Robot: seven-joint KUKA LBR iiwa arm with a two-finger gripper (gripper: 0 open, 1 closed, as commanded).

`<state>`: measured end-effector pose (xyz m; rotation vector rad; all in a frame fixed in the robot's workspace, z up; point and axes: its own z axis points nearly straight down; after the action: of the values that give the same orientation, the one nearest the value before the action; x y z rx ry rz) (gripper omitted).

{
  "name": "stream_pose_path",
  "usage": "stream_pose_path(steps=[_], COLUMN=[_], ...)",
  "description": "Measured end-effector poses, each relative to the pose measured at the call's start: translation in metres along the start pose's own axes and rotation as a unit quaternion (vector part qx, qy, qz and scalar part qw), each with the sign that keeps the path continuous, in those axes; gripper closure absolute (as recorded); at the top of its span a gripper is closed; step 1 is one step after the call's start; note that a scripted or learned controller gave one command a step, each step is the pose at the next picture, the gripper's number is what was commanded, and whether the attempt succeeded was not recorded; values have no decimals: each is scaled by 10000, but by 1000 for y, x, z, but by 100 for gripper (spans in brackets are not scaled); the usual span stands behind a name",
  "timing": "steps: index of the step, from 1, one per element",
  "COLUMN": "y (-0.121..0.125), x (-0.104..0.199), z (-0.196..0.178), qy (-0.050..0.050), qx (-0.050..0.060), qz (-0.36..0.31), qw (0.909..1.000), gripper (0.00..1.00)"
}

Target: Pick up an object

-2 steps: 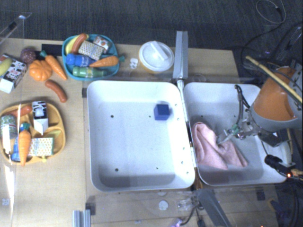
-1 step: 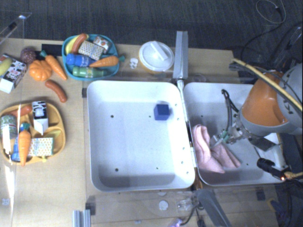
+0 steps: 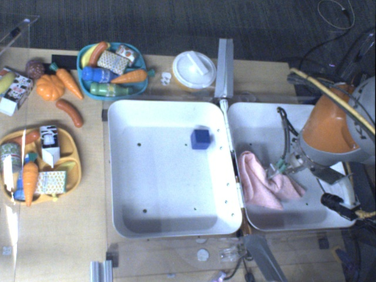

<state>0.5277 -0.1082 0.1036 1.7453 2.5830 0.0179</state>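
The pink cloth [image 3: 262, 183] is lying bunched against the left wall of the right bin [image 3: 329, 221], running down toward its near edge. The pincer [image 3: 281, 168] is hanging right over the cloth's upper right folds, touching or just above them; I cannot tell whether its tips are apart or together, since they are too small and blurred against the fabric. The arm [image 3: 329, 128] is reaching in across the right bin's right side, its orange band showing big.

This cloth looks soft, light and floppy, so it should bunch up and drape instead of lifting as one piece. A raised fold near the middle of the heap looks like the best place to pinch; a thin edge could slip out.

Further over, a small blue cube [image 3: 201, 138] is sitting in the left bin [image 3: 123, 216], toward its far right corner, well apart from the cloth. It looks stiff and easy to take by two flat sides.
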Motion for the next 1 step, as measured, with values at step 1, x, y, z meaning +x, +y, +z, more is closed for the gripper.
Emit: stream_pose_path(steps=[1], y=[0], x=[0], z=[0], qy=[-2], qx=[1], qz=[1], qw=[10000], gripper=[0])
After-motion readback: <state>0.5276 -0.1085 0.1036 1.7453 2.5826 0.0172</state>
